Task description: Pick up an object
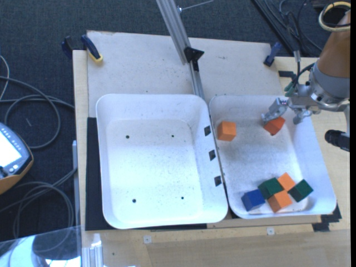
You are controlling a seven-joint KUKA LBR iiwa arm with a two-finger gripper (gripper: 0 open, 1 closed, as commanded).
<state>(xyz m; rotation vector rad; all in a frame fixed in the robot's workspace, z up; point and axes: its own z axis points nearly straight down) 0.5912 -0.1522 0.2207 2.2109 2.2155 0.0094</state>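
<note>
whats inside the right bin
An orange cube, a red-orange block at the gripper, and near the front a blue, two green and two orange blocks clustered, partly covering each other.

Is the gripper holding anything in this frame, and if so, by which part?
It cannot be told. The gripper sits right at a red-orange block in the right bin, but the grip itself is not visible.

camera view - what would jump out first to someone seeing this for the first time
The grey and orange arm reaching in from the right draws the eye, its gripper hanging over the right bin with a red-orange block right at its fingertips. Next comes the cluster of blue, green and orange blocks crowded in that bin's near corner, and a lone orange cube by the divider.
</note>
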